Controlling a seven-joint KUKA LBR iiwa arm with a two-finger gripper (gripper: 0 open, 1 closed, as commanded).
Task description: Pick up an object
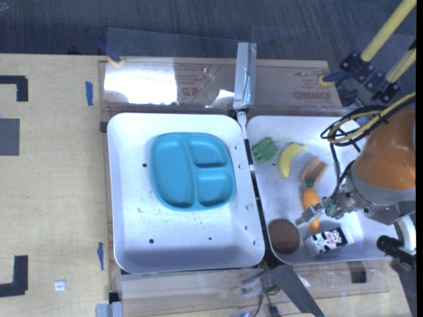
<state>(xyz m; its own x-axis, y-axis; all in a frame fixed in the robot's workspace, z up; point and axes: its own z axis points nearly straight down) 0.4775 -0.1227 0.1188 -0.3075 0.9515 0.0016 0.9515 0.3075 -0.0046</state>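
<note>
Bench surface: pale wood [46,197] with black tape marks at its left side; dark blue-grey floor lies beyond the far edge. Landmark for all positions: the right bin [370,253].

Nearest items, at the right bin's near edge: a brown round object, likely a coconut or kiwi [284,235], sits in the near left corner. Just right of it lies a small black-and-white patterned item [328,240]; its identity cannot be made out.

The gripper [316,211] hangs over the middle of the right bin, its metal tip directly beside a toy carrot [310,199]. The carrot's long axis runs roughly near-to-far, with its green top towards the far side. A second small orange patch shows just below the tip; whether it belongs to the carrot cannot be told. Whether the fingers are parted or closed cannot be determined, and nothing is visibly clamped.

Further in: a tan, bread-like piece [314,170], a yellow banana [289,158] curving near-to-far, and a green ridged vegetable [265,150] by the left wall.

Left of the right bin, the left bin [125,230] holds a blue divided plate [193,170].

The arm's orange band [391,154] is cut off at the right; black cables loop above it. Clear panels [172,78] with glare stand behind both bins.
</note>
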